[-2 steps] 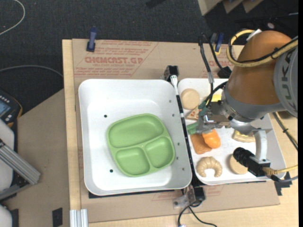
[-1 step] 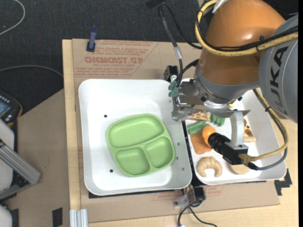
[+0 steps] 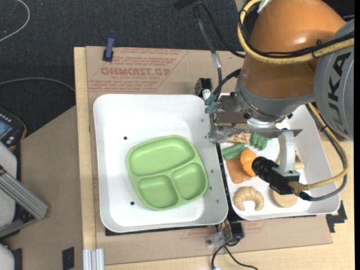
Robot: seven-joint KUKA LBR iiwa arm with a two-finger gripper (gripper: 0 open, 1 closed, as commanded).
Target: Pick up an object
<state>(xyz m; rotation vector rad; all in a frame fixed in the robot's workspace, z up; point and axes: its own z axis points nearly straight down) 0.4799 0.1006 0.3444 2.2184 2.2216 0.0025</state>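
the grey arm with its orange band reaches in from the right and hangs over the far left part of the right bin. the tool sits low under the wrist, just above the cluster of small things there; the wrist hides it, so i cannot tell if it is apart or together, and nothing shows clamped in it.

below the tool lie a green piece, an orange ball touching it, and a flat brown slab under the ball. a tan croissant rests near the bin's front edge, with a pale round piece beside it on the right.

the left bin holds a green divided plate, lying flat. both bins stand on a cardboard sheet on the tabletop.
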